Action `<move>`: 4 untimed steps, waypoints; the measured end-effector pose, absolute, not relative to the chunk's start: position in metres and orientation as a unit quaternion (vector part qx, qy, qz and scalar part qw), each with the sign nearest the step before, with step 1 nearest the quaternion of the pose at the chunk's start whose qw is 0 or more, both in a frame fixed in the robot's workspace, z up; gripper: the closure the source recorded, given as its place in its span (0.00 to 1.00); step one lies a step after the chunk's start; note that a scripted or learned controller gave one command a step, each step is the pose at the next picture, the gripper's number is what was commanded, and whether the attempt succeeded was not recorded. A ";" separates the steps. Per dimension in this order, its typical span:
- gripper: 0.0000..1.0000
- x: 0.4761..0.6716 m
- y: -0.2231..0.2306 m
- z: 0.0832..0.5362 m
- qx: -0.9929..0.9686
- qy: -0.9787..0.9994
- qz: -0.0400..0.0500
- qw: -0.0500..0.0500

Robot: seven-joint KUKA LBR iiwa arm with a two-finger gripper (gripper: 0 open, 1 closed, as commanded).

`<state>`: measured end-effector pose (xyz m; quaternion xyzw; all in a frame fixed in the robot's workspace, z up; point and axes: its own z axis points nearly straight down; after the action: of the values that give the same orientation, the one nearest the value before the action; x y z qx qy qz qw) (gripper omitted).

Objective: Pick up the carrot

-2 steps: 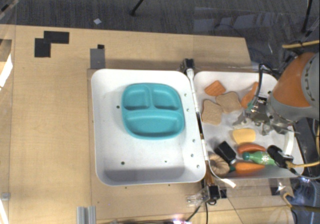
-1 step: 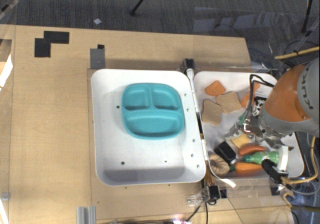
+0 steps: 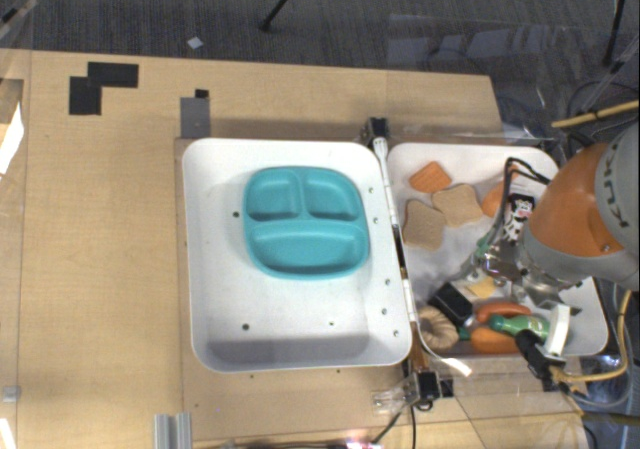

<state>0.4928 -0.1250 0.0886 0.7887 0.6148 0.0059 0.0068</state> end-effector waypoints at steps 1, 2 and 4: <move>0.00 0.492 -0.120 0.089 0.799 0.601 0.005 0.008; 1.00 0.496 -0.118 0.100 0.798 0.603 0.008 0.009; 0.00 0.492 -0.117 0.089 0.729 0.685 0.005 0.006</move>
<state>0.4919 -0.1166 0.0887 0.7288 0.6847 0.0046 0.0062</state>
